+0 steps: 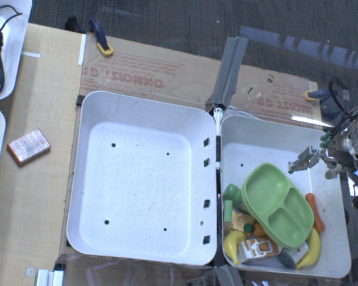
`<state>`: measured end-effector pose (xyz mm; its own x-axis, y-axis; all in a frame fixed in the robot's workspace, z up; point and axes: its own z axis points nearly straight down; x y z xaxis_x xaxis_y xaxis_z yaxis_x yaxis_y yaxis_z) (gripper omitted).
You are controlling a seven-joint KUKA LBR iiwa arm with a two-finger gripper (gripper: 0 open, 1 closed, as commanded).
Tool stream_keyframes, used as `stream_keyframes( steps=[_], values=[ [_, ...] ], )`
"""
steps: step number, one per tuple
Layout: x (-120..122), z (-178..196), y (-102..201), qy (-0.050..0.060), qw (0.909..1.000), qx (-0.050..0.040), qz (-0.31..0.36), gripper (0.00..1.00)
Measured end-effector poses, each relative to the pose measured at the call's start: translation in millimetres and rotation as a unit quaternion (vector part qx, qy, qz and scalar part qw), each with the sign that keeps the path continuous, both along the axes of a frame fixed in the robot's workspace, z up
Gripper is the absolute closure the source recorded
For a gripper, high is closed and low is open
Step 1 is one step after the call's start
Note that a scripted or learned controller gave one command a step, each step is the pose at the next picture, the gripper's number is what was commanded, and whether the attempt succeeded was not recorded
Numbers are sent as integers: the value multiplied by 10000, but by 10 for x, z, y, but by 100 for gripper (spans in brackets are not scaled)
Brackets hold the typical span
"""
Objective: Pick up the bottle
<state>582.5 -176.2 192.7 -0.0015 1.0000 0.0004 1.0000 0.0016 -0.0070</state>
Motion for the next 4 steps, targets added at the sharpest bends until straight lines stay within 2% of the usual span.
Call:
stream_keyframes(
  steps=[1, 2, 3, 4],
  values=[
    [-506, -855, -46, -115, 9988, -18, 480, 0],
    [-470, -789, 15, -128, 9987, 37, 487, 100],
    [-486, -792, -16, -112, 9988, 15, 477, 0],
    [-470, -743, 39, -92, 9987, 63, 497, 100]
  ],
)
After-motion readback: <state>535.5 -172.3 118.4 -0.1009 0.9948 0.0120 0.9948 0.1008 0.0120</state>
